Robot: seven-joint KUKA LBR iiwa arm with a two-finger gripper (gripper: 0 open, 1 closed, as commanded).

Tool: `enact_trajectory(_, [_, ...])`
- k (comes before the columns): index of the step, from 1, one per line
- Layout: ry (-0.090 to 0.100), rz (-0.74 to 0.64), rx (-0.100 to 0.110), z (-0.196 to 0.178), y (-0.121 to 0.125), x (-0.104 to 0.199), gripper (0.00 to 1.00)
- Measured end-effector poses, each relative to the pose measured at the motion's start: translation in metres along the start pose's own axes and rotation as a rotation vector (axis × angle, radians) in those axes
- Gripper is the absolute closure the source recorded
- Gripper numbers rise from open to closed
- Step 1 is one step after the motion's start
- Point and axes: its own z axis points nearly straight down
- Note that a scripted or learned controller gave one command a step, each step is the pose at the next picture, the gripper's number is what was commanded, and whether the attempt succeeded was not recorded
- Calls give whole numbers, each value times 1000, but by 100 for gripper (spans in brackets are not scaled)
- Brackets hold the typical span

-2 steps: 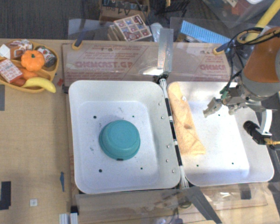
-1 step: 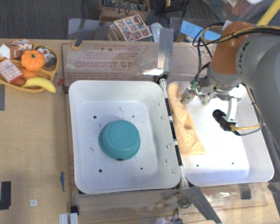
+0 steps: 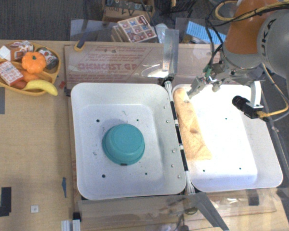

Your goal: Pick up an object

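A: Item one, containers?

B: Two white bins side by side on the tabletop [image 3: 33, 143]. The left bin [image 3: 86, 100] holds one teal bowl [image 3: 124, 144], upside down, a little toward 7 o'clock of the bin's middle. The right bin [image 3: 260, 167] shows one tan, cloth-like patch [image 3: 191, 129] lying along its 9 o'clock wall; I cannot say what it is.

A: Item two, your tool?

B: My tool [image 3: 198, 87] hangs over the right bin's 11 o'clock corner, well apart from the bowl. Nothing sits between its fingers; spread or pressed together, I cannot tell.

A: Item three, anything else?

B: One yellow dish [image 3: 0, 76] at 10 o'clock of the left bin: one small orange pumpkin [image 3: 34, 62], one banana [image 3: 41, 86], several small packets. One clear sheet [image 3: 111, 64] at 12 o'clock, red lettering too faint to read fully.
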Motion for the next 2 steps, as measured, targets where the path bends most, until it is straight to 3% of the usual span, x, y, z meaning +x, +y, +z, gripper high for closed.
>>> enact_trajectory(1, [0, -131, -4, 97, -34, -19, 0])
enact_trajectory(2, [-1, -132, -5, 97, -101, -15, 0])
